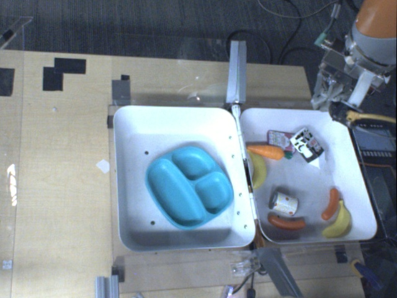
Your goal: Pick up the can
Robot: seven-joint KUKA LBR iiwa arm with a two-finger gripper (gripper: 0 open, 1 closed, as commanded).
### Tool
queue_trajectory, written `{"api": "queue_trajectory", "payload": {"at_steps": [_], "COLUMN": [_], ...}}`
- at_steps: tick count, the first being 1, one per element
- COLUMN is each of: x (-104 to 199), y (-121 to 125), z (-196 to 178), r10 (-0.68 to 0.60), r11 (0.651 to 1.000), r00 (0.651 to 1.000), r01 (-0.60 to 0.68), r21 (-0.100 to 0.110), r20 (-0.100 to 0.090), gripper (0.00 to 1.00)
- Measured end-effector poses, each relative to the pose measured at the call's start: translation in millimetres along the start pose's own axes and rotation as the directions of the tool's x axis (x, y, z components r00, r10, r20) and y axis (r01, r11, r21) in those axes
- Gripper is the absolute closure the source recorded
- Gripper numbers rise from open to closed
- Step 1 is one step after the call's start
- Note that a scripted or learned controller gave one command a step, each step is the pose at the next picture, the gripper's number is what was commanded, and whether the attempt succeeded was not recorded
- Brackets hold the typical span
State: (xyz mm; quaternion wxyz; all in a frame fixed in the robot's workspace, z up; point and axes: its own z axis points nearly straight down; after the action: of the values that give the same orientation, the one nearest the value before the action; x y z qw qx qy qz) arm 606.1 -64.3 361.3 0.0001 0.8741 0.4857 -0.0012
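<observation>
Two white bins side by side on a pale wood tabletop. In the left bin, a blue divided tray, tilted, near the middle. In the right bin, the can, lying on its side in the lower middle part, white end facing left, just above a red sausage and close to touching it. Along the bin's left wall, a yellow-green fruit, partly under a carrot that lies crosswise. Right of the carrot, a small dark packet, and beside that a black-and-white box, tilted. Toward the lower right corner, a small orange-red sausage leaning against a banana.

Arm in from the upper right, orange band at the frame's top corner, grey wrist below. Jaws hanging above the right bin's upper right corner, over its rim, well apart from the can. Open or closed, cannot tell: too much clutter of metal parts and cable there. Nothing seen between them.

Behind the bins, a grey upright post at the seam between them, dark floor and loose cables beyond. Black shapes on the tabletop at upper left.
</observation>
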Motion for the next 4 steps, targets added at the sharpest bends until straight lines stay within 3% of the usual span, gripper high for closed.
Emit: {"api": "queue_trajectory", "payload": {"at_steps": [1, 2, 3, 4], "x": [91.9, 153.3, 165.8, 215.9], "y": [-24.0, -81.2, -48.7, -75.0], "z": [-5.8, -33.7, 32.4, 18.1], "r10": [-0.006, -0.122, 0.111, 0.03], "r11": [1.0, 0.993, 0.994, 1.0], "r00": [1.0, 0.993, 0.994, 1.0], "r01": [0.006, 0.122, -0.111, -0.03], "r21": [0.0, 0.0, 0.002, 0.0], "r20": [0.0, 0.0, 0.002, -0.001], "gripper": [1.0, 1.0, 1.0, 1.0]}}
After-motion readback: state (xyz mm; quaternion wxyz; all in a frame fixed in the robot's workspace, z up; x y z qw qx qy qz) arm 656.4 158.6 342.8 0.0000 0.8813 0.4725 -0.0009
